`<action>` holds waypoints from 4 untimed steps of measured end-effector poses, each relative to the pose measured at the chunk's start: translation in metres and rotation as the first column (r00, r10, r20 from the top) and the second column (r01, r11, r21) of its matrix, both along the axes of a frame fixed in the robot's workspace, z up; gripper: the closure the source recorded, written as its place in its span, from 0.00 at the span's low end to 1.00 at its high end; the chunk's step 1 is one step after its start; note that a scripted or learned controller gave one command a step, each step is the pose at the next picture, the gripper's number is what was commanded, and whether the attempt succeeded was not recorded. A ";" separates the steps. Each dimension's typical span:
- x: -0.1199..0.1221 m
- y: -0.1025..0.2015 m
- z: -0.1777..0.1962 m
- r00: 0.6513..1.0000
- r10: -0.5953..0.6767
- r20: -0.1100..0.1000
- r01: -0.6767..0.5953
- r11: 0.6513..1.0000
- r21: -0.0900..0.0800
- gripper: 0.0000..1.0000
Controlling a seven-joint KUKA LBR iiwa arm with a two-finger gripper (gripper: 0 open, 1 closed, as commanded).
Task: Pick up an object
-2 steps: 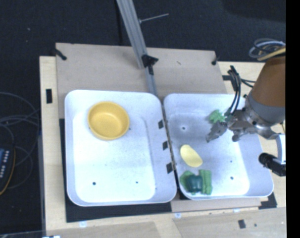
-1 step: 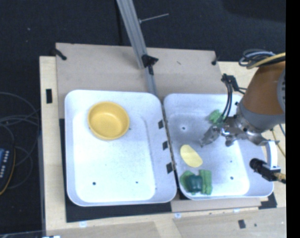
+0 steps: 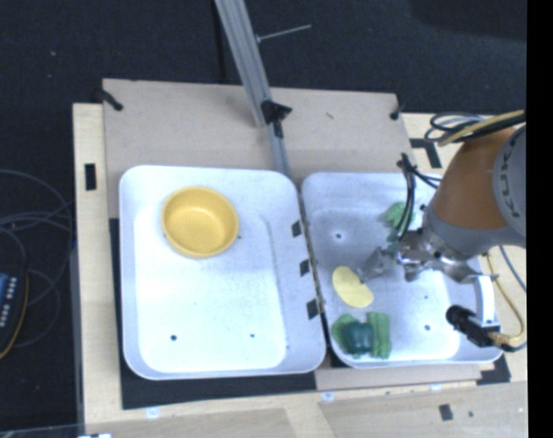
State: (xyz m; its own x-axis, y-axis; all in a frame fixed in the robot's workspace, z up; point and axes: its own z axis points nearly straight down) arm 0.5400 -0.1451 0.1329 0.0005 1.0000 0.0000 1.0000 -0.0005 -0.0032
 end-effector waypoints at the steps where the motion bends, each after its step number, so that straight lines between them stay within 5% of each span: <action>1: 0.001 0.000 0.013 1.000 -0.001 0.005 0.001 1.000 0.000 1.00; 3: -0.001 0.006 0.106 1.000 0.001 0.008 -0.001 1.000 -0.001 1.00; 4: 0.012 0.054 0.096 1.000 0.004 0.003 -0.004 1.000 0.001 1.00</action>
